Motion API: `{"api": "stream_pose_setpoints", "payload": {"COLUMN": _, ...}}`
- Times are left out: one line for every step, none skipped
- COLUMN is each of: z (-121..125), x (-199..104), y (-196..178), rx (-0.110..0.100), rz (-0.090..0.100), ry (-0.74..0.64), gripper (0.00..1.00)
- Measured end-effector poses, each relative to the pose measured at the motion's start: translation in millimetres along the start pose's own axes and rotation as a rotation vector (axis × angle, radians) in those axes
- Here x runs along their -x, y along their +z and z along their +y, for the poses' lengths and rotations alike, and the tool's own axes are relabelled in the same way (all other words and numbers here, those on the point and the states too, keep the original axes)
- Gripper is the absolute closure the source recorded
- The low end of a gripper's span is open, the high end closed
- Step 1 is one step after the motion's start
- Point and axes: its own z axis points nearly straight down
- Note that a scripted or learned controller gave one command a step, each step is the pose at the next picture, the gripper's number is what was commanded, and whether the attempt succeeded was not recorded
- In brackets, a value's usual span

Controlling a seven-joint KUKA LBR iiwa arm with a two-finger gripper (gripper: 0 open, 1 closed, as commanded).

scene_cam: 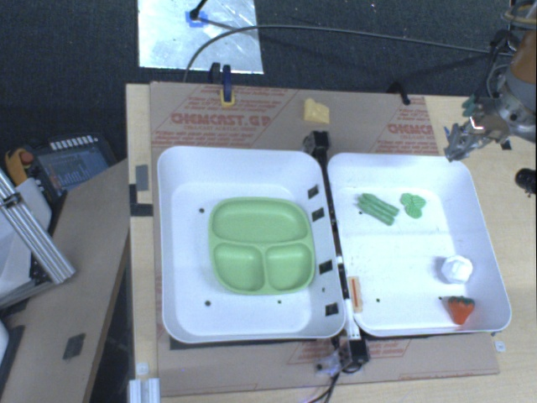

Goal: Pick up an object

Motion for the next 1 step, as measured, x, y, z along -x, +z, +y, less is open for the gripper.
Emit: {"api": "stream_pose_setpoints", "payload": {"z": -8.6, "x": -42.6, "y": 9.3, "rx": -0.007, "rz": 0.003, "ry": -0.006, "gripper": 1.00}}
